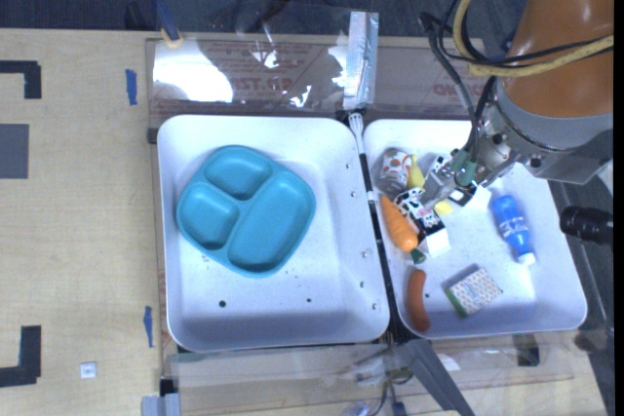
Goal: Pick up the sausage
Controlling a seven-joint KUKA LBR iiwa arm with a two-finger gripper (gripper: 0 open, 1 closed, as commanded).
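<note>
The sausage (417,298) is a reddish-brown link lying upright along the left wall of the right bin (546,307), near its front corner. My gripper (439,195) hangs over the middle of that bin, above a clutter of small items, well up and to the right of the sausage. Nothing of the sausage lies between its fingers. The arm's grey wrist and orange band come in from the upper right.
An orange carrot (399,222) lies just above the sausage. A blue bottle (512,226) rests at the right, a patterned packet (473,290) near the front, a yellow piece (417,174) and a round brown-white item (393,167) at the back. The left bin (195,307) holds a blue divided plate (246,208).
</note>
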